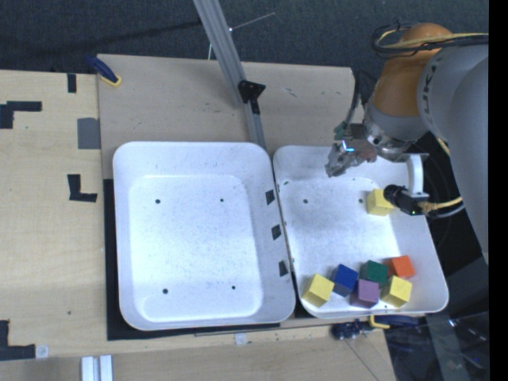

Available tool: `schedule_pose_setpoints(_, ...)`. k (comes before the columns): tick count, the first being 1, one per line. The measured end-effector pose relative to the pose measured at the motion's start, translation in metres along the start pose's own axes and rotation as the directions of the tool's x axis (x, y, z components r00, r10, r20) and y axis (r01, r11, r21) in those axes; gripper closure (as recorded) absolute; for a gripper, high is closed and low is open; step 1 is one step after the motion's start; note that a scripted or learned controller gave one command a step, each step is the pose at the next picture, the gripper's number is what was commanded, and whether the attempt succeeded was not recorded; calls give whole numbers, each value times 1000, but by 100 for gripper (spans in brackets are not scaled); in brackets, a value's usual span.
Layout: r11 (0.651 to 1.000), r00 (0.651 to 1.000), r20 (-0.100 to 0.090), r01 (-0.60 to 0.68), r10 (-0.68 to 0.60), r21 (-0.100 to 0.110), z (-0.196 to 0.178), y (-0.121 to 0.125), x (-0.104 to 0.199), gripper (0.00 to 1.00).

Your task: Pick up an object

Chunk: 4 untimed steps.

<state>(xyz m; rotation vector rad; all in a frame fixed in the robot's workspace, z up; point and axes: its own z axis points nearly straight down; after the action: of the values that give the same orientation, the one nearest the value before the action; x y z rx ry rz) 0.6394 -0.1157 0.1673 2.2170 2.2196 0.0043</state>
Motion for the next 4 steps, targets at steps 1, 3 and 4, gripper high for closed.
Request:
schedule_pose_setpoints(1,1000,1000,0,0,0,1,-48,-7,-4,100)
schedule_pose_setpoints(3,1000,1000,-1,1,-1,4,-122,4,-1,100)
schedule_pose_setpoints(4,1000,1000,-2,4,-4,6,-122,-19,49,100)
